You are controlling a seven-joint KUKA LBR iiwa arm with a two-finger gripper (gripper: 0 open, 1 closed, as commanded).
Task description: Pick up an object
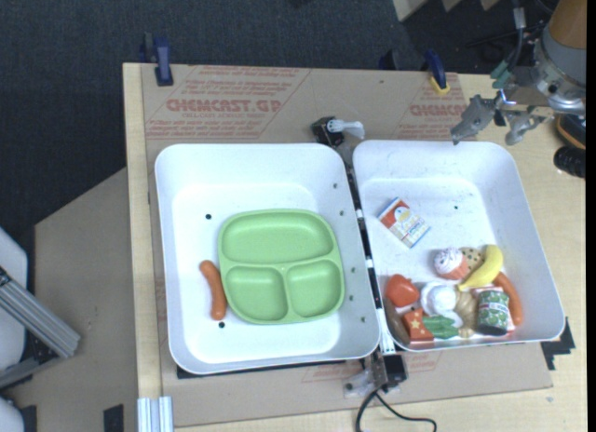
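My gripper (491,128) hangs at the upper right, above the far edge of the right bin (438,165); its two fingers are spread apart with nothing between them. In that bin, a small white and orange carton (403,222) lies near the middle. A pile sits at the bin's near end: a banana (482,268), a red pepper (402,291), a white ball-like toy (449,262), a green can (493,310) and other toy foods. The left bin (182,197) holds a green divided plate (280,265) with an orange sausage (215,289) beside it.
The bins rest on a cardboard sheet (223,100) clamped to the bench, with a blue clamp (162,60) at the back left and another (435,72) at the back right. A small black and white fitting (335,129) sits between the bins' far corners.
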